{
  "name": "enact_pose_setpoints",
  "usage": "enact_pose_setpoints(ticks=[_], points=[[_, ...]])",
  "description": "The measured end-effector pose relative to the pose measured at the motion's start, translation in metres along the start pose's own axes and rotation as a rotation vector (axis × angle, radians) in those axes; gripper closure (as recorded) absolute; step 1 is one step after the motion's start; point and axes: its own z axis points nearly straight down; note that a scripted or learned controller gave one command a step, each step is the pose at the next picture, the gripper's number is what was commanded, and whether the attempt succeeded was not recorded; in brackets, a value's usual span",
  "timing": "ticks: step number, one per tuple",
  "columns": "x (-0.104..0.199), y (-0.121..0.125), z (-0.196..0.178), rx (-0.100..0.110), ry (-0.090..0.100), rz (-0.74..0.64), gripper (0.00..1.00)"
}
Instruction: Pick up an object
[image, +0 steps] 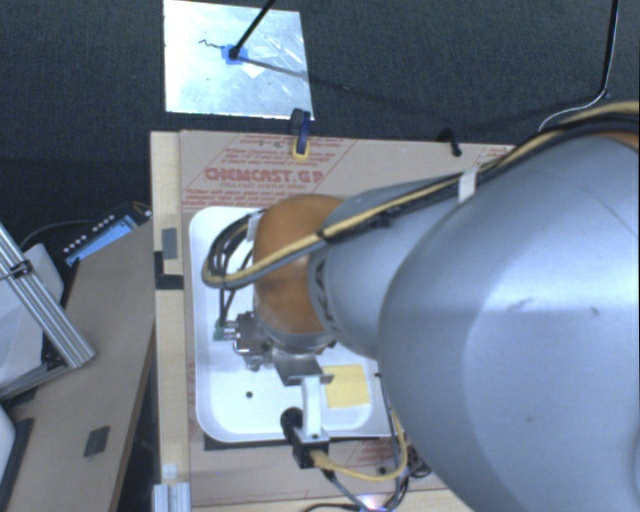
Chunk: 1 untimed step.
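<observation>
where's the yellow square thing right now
In the camera view, the yellow square lies flat in the white bin, near the bin's front edge. It sits below the arm's orange band, right by the edge of the grey arm.

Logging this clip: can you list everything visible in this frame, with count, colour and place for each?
bin: one, white, centre-left on the board, partly under the arm
flat piece: one, yellow, in the bin's near right part
speck: one, dark, on the bin floor; too small to identify
board: one, tan with red CHEMCAST print, under the bin
clamp: one, yellow and blue, at the board's far edge
sheet: one, silvery, top of view on dark cloth
rail: one, silver metal, left edge
arm: one, grey with orange band, reaching in from the right
gripper: one, metal, over the bin's middle
</observation>
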Motion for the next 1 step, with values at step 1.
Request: enact_pose_setpoints(ticks=[1], points=[[-0.0034, 0.0239, -0.1352, -0.030, 0.008, 0.005, 1.00]])
